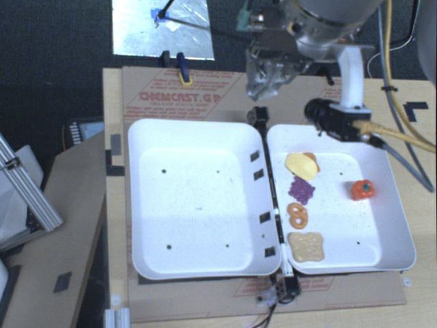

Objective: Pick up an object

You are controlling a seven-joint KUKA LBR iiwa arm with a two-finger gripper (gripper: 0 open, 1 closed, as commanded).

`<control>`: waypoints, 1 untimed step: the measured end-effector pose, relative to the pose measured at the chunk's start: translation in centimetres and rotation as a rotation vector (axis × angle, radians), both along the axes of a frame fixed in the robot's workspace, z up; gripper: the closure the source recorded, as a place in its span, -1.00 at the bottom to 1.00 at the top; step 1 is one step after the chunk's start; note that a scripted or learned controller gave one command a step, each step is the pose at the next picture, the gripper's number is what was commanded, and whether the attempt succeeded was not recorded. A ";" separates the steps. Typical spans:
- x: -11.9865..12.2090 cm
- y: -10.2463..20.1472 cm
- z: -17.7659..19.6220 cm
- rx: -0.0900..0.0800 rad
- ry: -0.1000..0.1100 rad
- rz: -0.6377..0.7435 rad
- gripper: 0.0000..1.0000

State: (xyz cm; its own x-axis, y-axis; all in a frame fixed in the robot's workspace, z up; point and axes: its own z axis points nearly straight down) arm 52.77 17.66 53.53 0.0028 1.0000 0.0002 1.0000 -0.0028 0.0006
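Observation:
Several small items lie in the right bin. Along its left side, from back to front, are a yellow chip-like piece, a purple grape cluster, an orange pretzel and a tan toast slice. An orange-red fruit with a green top sits alone toward the right wall. My gripper hangs high over the back edge of the bench, above the divide between the two bins and apart from every item. Nothing shows in it.
The left bin adjoins the right one along black hinges. A black fixture and yellow cables cross the right bin's back rim. A blue and yellow clamp and a silver sheet lie behind.

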 end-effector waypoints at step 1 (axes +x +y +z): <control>3.5 4.7 -0.1 0.001 -0.003 0.009 1.00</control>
State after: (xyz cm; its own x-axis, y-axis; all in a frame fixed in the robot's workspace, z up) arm 56.24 22.32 53.47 -0.0063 1.0000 0.0012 1.0000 0.0063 0.0036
